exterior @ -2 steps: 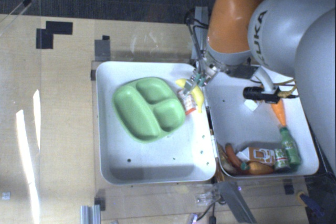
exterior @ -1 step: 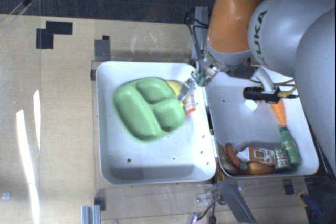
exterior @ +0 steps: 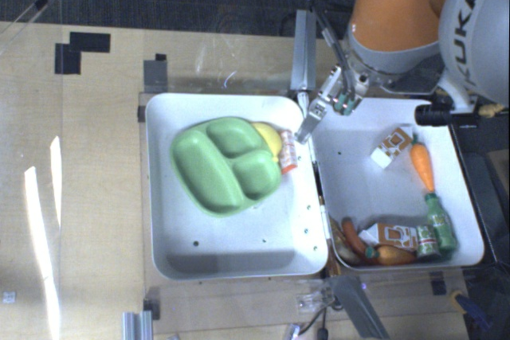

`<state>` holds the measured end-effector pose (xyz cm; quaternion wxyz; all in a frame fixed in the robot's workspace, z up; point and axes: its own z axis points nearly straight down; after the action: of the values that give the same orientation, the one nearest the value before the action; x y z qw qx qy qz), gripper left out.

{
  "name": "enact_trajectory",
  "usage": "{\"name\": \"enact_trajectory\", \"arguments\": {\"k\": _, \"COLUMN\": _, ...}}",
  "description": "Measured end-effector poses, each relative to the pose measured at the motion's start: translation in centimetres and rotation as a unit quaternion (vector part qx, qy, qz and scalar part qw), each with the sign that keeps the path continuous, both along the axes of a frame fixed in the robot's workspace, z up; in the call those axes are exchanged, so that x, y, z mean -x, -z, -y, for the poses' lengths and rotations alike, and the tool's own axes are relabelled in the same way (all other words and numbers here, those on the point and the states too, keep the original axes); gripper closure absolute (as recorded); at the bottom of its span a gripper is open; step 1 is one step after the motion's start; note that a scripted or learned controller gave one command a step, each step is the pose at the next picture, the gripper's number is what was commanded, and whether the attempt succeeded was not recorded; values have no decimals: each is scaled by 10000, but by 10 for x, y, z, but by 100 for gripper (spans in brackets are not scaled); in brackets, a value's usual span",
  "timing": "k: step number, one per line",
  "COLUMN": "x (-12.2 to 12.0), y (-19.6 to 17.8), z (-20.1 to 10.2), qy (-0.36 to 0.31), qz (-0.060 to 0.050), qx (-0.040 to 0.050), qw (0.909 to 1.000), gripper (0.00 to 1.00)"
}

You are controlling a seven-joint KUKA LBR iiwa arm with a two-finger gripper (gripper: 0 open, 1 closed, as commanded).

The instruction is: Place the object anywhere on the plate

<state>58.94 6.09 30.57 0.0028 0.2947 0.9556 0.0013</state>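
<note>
A green divided plate point(exterior: 227, 165) lies in the left bin point(exterior: 183, 251), toward its upper middle. Against the plate's right rim sits a yellow fruit point(exterior: 269, 139), and just right of that a small bottle with an orange-red label point(exterior: 288, 158). My gripper point(exterior: 305, 130) hangs over the left bin's upper right corner, its tip just above and to the right of the small bottle. Whether it touches the bottle I cannot tell. Nothing shows held in it.
The right bin point(exterior: 358, 179) holds a carrot point(exterior: 421, 164), a small white and brown box point(exterior: 391, 147), a green bottle point(exterior: 439, 224), a carton point(exterior: 397, 236) and sausages point(exterior: 355, 241) along its front. The ridge where the two bins meet runs just right of the gripper.
</note>
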Motion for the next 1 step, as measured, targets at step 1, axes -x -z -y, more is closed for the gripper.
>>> {"name": "enact_trajectory", "arguments": {"k": 1, "x": -31, "y": -109, "z": 11, "qy": 1044, "qz": -9, "qx": -7, "qw": 9945, "gripper": 0}}
